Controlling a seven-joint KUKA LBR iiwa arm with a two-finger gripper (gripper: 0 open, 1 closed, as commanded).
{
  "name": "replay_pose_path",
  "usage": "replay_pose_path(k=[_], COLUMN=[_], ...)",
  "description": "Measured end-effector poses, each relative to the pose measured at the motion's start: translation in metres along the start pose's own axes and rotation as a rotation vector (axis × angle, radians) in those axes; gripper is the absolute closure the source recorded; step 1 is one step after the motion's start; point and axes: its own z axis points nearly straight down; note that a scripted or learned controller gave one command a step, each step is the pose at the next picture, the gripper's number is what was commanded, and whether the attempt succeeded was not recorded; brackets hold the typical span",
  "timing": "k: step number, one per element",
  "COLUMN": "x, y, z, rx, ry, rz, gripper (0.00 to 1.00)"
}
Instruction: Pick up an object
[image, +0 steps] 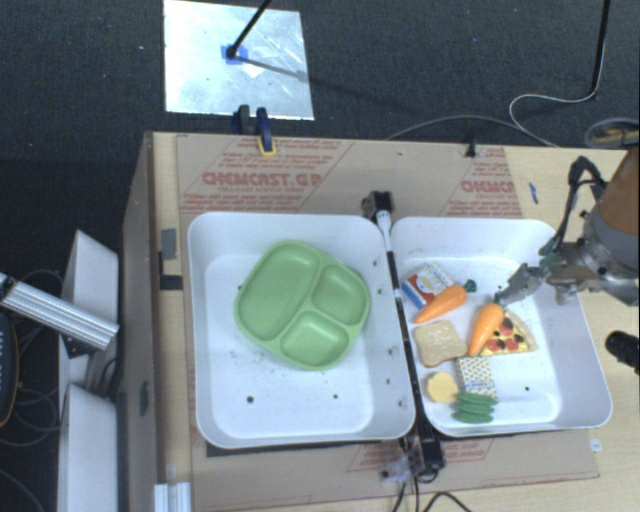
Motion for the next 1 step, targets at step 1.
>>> replay_pose_path(k=[1], x=[-0.0017], y=[0.0185], z=[0.1483], rx=[-0.007], ry=[-0.002], rz=[0.001], gripper=[0.00])
